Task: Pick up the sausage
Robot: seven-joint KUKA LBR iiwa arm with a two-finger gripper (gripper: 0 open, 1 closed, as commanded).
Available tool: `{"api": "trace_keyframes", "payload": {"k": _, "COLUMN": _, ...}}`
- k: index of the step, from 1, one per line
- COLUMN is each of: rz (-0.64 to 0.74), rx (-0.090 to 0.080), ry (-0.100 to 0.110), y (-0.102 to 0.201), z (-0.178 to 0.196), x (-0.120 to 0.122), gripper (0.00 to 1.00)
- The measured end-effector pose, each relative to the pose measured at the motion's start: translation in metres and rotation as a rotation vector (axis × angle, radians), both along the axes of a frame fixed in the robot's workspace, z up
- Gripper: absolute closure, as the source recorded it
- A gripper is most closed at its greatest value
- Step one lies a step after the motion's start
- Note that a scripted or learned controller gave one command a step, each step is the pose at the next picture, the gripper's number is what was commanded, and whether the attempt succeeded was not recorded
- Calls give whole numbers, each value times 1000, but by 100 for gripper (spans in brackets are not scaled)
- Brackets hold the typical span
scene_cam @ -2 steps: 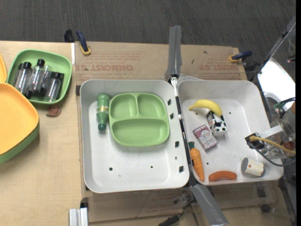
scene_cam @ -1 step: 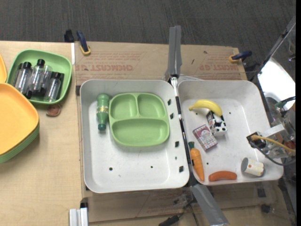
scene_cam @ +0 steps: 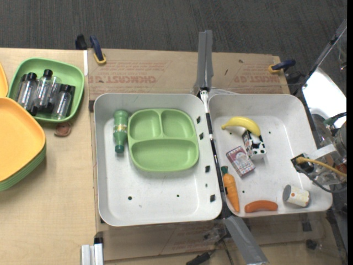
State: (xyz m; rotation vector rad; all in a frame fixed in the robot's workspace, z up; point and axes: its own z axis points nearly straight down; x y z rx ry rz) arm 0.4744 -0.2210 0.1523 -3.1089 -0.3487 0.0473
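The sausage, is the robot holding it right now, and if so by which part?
No, nothing grips it. The sausage lies loose on the floor of the right bin, near the front edge, between the carrot and a small white cup.

Green divided plate [scene_cam: 163, 139] lies in the left bin [scene_cam: 110, 203]; a green bottle [scene_cam: 119, 130] touches the plate's left edge.
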Motion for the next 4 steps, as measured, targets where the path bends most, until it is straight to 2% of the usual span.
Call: {"api": "trace_keyframes", "payload": {"k": 4, "rz": 16, "rx": 2, "ry": 16, "y": -1, "z": 30, "x": 0, "gripper": 100}}
